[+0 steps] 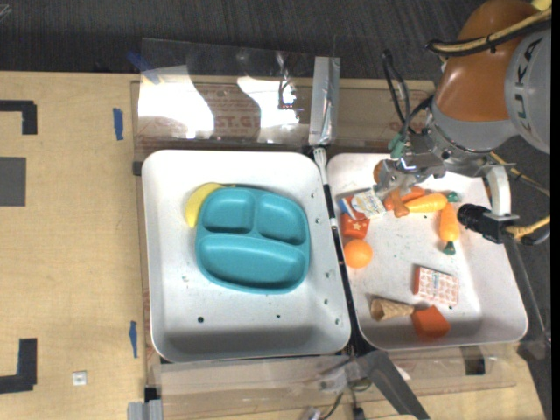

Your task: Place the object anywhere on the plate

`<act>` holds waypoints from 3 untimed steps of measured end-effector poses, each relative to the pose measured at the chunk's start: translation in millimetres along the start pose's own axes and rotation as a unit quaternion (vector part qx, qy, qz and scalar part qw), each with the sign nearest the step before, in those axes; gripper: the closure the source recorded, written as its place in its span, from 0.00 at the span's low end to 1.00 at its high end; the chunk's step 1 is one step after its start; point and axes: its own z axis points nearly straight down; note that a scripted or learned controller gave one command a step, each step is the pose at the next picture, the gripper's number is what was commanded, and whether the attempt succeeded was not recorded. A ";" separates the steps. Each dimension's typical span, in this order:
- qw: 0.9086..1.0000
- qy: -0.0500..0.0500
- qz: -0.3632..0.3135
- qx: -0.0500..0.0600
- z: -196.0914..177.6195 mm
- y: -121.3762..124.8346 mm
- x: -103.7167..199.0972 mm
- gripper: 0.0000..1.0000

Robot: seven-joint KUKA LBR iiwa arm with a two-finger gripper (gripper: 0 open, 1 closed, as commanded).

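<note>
One teal plate (pixel 254 239), two carrots (pixel 426 203), one orange ball (pixel 357 254)

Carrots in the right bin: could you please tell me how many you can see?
2. One carrot lies just below the gripper; the other carrot lies right of it, pointing down. The arm may hide others.

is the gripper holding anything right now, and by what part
It cannot be told. The gripper is down at the far edge of the right bin, right by an orange carrot and a small packet, but the view does not show anything between its fingers.
</note>
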 end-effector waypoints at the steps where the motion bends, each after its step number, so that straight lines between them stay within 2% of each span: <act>1: 1.000 0.001 0.031 0.000 -10.9 -15.4 65.0 1.00; 2: 1.000 0.001 0.004 -0.002 -25.6 -20.1 142.5 1.00; 3: 1.000 0.002 -0.015 0.002 21.2 -83.8 274.2 1.00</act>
